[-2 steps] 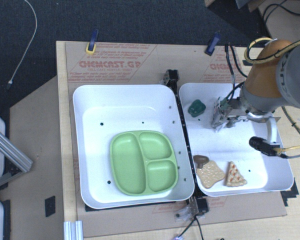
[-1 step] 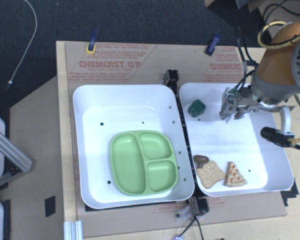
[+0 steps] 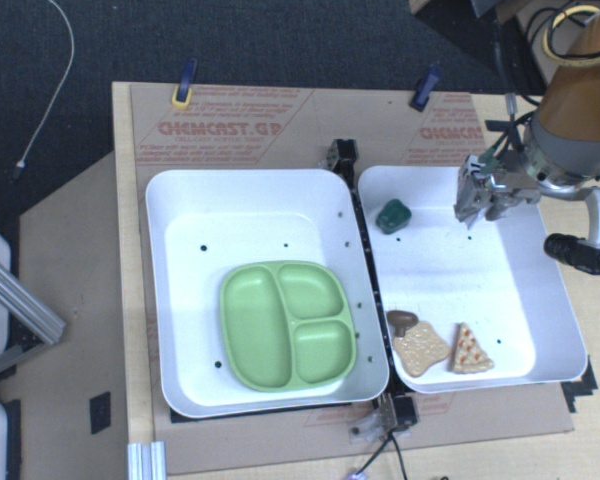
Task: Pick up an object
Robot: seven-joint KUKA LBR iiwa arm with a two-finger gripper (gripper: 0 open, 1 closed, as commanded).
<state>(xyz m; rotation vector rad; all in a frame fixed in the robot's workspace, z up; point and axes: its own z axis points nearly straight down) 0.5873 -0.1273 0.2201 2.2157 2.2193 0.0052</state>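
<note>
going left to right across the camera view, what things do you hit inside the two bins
green divided plate → dark green object → tan cracker-like piece → pizza-slice piece. The plate lies in the left bin; the other three lie in the right bin.

A small dark-green lumpy object [image 3: 393, 215] lies near the right bin's far left corner; a brown piece [image 3: 402, 321], tan cracker-like slab [image 3: 421, 349] and pizza-slice toy [image 3: 469, 350] cluster at its near edge.

Dark carpet floor [image 3: 230, 18], brown bench board [image 3: 280, 123], white cable [image 3: 50, 78]
</note>
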